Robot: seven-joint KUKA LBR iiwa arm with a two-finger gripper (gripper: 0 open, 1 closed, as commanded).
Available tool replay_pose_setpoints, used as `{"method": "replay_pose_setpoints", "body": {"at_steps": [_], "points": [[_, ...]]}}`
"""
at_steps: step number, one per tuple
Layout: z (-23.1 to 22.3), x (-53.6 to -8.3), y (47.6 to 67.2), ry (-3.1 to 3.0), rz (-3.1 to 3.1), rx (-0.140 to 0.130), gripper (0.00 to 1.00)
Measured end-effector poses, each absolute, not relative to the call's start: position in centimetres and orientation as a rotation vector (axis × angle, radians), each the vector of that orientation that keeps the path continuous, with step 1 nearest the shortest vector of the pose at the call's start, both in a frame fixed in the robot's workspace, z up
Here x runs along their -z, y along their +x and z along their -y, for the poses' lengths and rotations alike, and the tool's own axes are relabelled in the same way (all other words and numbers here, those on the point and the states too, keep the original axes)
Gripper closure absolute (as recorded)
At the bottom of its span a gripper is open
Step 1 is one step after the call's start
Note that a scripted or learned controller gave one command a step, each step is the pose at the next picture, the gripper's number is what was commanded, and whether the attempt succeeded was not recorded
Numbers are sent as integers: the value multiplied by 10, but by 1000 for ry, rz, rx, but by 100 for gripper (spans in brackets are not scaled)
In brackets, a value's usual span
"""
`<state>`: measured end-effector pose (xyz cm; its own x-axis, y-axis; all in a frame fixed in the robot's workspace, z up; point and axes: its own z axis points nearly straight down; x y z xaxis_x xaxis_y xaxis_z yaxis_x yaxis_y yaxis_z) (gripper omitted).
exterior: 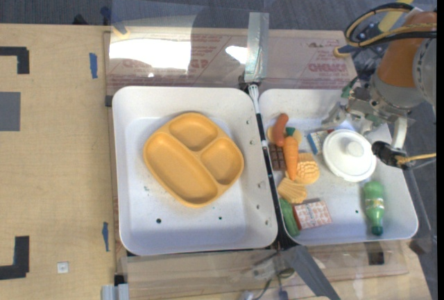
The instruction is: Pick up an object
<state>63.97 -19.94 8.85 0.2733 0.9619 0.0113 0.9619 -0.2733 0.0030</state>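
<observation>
**Arm poised over the right bin's far corner**

Toys crowd the right bin (409, 219), while the left bin (132, 153) carries an orange divided plate (194, 157) with three compartments, lying near its middle. Both bins sit side by side on the counter (48, 153), touching along their inner edges.

In the right bin, a white round lidded container (350, 151) lies toward the far side. A green bottle (373, 205) lies near the right wall, closer to the camera, just apart from the container. Along the left wall runs a cluster of play food: a reddish-brown sausage (279, 128) at the far end, an orange carrot (291, 155) just beside it, a tan waffle-like piece (307, 171) touching the carrot's lower end, and a yellow ridged chip (292, 190) below that. A small red-and-white packet (313, 212) lies near the front, with a green piece (288, 215) beside it against the left wall.

The grey arm with its orange band (399, 66) reaches in from the right. The end effector (364, 111) hangs over the far right part of the right bin, just beyond the white container. Its metal parts blur into the clutter beneath, so whether it is spread or pressed together cannot be told, and nothing is visibly held in it.
</observation>
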Motion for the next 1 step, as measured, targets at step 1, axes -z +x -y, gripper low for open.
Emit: {"method": "replay_pose_setpoints", "body": {"at_steps": [1], "points": [[161,-109,667,-2697,1608,0,0]]}}
